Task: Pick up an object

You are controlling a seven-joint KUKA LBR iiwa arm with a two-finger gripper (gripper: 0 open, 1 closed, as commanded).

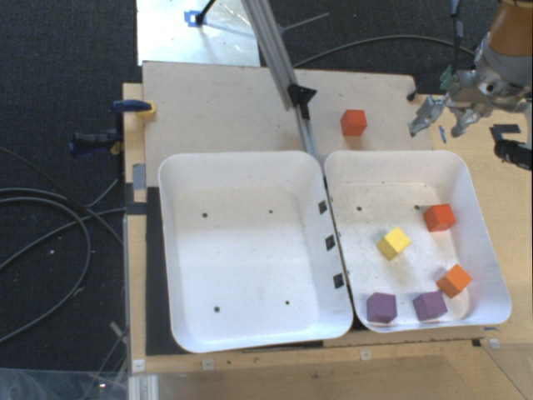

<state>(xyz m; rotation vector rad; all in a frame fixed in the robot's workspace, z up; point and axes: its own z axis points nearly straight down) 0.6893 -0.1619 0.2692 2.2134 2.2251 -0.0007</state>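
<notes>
My gripper [443, 122] hangs open above the bench at the upper right, beyond the far rim of the right bin [479, 215], with nothing between its fingers. In the right bin lie a red cube [439, 217], a yellow cube [394, 242], an orange cube [454, 280] and two purple cubes [381, 307] [430, 305]. Another red cube [353, 122] sits on the bench behind the bins, left of the gripper.
The left bin [175, 248] stands beside the right one, their rims touching in the middle. A slanted metal pole [271, 40] crosses the bench down to the bins' shared rim. A blue clamp [117, 140] grips the bench's left edge. Cables lie on the floor at left.
</notes>
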